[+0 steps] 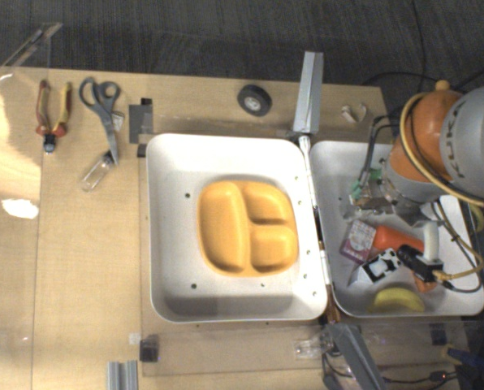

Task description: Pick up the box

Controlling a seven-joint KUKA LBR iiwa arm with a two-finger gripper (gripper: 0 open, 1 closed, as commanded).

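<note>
- No word, brand or number can be read anywhere.
- The small box (360,240) in the right bin (331,177), near its left wall, bears pinkish print too blurred to make out.
- A black-and-white pattern marks a small item (382,265) just beside that box, nearer the bin's front edge; it spells nothing legible.

Bright, even overhead light; glare on bench (15,128) at left; slightly soft focus.

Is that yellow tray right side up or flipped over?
Flipped over, it seems: the yellow tray in the left bin shows three compartments bulging upward rather than sunken.
</note>
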